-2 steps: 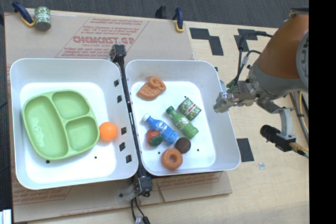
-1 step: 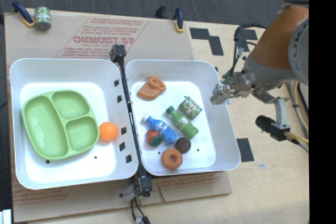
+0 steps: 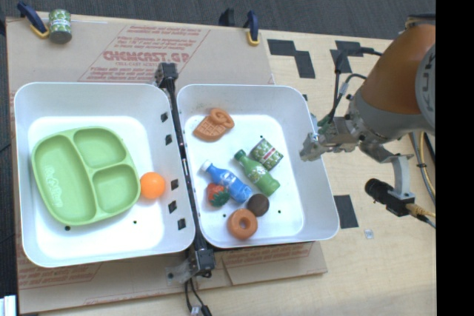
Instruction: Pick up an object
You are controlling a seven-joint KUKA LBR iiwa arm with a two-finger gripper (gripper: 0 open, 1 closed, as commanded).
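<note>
Two white bins are set on a counter (image 3: 370,233)—the claw (image 3: 315,146), its state unclear, is best lowered over the doughnut (image 3: 242,223)—least crowded.

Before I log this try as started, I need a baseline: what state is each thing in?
end effector: over right bin's right rim, nothing seen in it
green tray: flat in left bin, compartments bare
orange ball: left bin, touching tray
blue bottle: lying down
green bottle: lying down
green can: tipped over
donut: flat
croissant: flat, apart from the others
</note>
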